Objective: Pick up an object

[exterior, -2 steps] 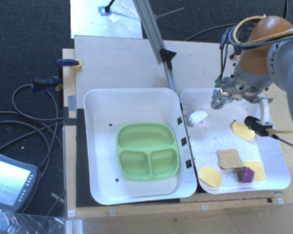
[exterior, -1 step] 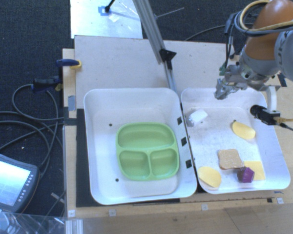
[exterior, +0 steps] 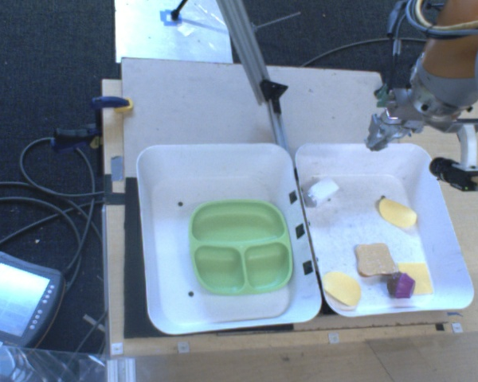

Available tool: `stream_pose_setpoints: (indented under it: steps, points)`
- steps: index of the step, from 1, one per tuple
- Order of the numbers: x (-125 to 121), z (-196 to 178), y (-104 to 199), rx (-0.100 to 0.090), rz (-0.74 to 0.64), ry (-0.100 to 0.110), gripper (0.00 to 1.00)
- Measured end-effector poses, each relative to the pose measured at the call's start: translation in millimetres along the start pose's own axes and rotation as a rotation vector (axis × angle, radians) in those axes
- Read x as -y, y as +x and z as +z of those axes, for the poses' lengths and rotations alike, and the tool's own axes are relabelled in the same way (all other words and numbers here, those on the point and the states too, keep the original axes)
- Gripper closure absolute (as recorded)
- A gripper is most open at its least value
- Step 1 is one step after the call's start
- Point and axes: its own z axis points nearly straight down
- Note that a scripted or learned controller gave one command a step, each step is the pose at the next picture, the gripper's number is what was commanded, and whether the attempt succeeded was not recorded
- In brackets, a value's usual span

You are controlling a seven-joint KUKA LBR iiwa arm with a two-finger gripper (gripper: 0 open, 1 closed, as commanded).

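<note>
My gripper (exterior: pixel 377 139) hangs above the far edge of the right bin (exterior: pixel 448 213), pointing down and to the left, with nothing seen between its fingers. Below it in that bin lie a small white object (exterior: pixel 322 190) at the near-left of the far end, a yellow piece (exterior: pixel 397 212), a tan toast slice (exterior: pixel 374 259), a purple object (exterior: pixel 400 285), a flat yellow square (exterior: pixel 419 277) and a yellow oval (exterior: pixel 342 288).
The left bin (exterior: pixel 159 237) holds a green divided plate (exterior: pixel 240 246). A metal pole (exterior: pixel 251 46) slants across the board behind the bins. Clamps and cables lie at the bench's left.
</note>
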Motion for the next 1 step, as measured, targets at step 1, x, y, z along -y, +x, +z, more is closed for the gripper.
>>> stream_pose_setpoints:
  steps: [1]
  points:
    - [-6.2, 7.7, 60.7, -0.003, -0.006, 0.005, 1.0]
